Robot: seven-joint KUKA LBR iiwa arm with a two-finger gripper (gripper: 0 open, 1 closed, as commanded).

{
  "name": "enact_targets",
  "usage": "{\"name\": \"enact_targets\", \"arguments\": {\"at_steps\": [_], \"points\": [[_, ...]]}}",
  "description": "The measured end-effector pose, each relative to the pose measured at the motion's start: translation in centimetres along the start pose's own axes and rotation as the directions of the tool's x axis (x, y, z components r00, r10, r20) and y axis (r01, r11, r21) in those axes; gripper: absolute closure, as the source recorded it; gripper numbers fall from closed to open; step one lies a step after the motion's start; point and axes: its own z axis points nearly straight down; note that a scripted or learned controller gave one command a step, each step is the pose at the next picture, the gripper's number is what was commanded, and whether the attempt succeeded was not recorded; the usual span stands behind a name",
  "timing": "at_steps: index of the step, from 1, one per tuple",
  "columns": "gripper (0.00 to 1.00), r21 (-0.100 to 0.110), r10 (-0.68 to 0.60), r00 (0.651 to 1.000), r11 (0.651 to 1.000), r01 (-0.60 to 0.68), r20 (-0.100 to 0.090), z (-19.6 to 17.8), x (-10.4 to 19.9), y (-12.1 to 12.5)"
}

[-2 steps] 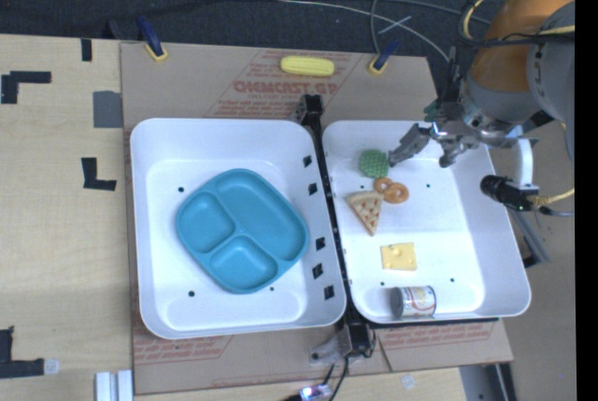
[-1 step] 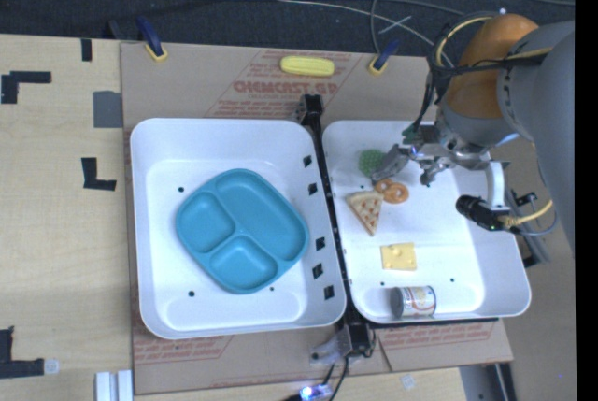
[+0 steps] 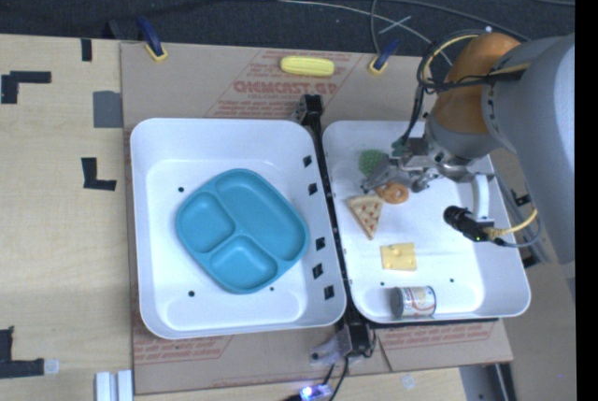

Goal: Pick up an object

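The right bin [image 3: 495, 296] holds a green item [image 3: 373, 161], a small round brown item [image 3: 395, 194], a waffle-like wedge [image 3: 365, 214], a yellow cheese square [image 3: 399, 256] and a small can [image 3: 413, 301] lying on its side. My gripper [image 3: 400, 173] hangs low over the bin's far part, just above the brown item and right of the green one. Nothing shows clearly between its fingers.
The left bin [image 3: 159, 147] carries a blue sectioned tray [image 3: 241, 229]. A yellow banana-like piece [image 3: 306, 65] lies on the cardboard behind the bins. Blue clamps [image 3: 152, 42] hold the cardboard's far edge. The arm's body [image 3: 533, 128] covers the right bin's far right corner.
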Motion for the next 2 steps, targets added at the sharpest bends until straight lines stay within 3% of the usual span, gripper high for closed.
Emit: {"name": "enact_targets", "arguments": {"at_steps": [1,2], "points": [[1.0,-0.002,-0.001,1.0,1.0,0.001,0.0,-1.3,0.0,0.1],[1.0,-0.002,0.001,1.0,1.0,-0.001,-0.002,-5.5,0.2,0.4]]}}
